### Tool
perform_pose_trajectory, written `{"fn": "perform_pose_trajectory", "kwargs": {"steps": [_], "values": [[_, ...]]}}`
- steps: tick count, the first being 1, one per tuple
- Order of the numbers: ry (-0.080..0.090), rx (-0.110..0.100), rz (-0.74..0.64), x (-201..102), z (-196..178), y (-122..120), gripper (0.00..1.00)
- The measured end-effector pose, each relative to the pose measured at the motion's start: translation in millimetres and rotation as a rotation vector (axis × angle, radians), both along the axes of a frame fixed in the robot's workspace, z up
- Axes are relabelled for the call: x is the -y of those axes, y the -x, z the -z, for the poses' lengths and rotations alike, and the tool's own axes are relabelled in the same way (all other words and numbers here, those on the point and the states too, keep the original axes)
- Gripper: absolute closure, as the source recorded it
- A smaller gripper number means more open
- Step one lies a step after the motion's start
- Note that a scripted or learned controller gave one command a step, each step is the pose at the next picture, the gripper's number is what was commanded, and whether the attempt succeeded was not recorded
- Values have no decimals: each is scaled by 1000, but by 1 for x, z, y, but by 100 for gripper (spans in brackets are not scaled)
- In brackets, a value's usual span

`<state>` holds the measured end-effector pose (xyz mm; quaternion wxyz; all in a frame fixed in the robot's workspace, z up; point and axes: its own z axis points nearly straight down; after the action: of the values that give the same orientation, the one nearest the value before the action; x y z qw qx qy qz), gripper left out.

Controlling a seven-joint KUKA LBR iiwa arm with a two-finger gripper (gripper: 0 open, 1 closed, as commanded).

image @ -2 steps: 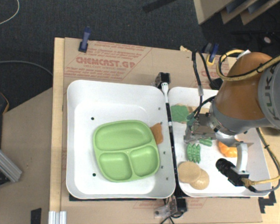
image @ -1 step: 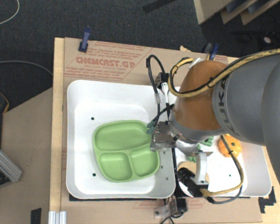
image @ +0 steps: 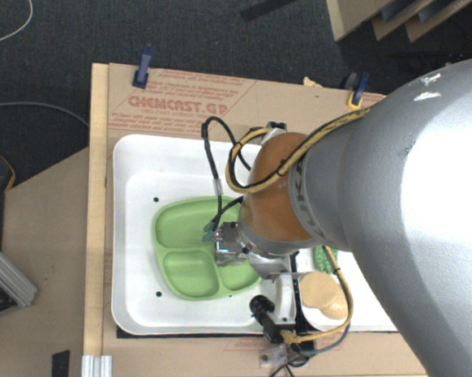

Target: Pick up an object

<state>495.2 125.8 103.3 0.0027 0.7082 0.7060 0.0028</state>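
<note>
camera view looks down on a green tray (image: pixel 184 249) lying flat in the left bin (image: pixel 128 216), easy to reach from above. the arm (image: pixel 356 209) hangs over its right edge, hiding the pincer; i can't tell its state.

The thick grey metal arm (image: pixel 405 205) reaches in from the right and bends steeply downward. Its orange wrist band (image: pixel 275 191) sits above the metal gripper mount (image: pixel 233 244), with black and yellow cables looped around it.
</note>
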Motion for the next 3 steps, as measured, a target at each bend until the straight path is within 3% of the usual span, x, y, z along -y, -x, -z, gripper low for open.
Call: {"fn": "perform_pose_trajectory", "kwargs": {"steps": [1, 2, 3], "values": [[1, 13, -1, 38, -116, -98, 100], [-3, -15, -13, -58, -72, -74, 100], [-2, 12, 0, -15, -218, -107, 100]]}}
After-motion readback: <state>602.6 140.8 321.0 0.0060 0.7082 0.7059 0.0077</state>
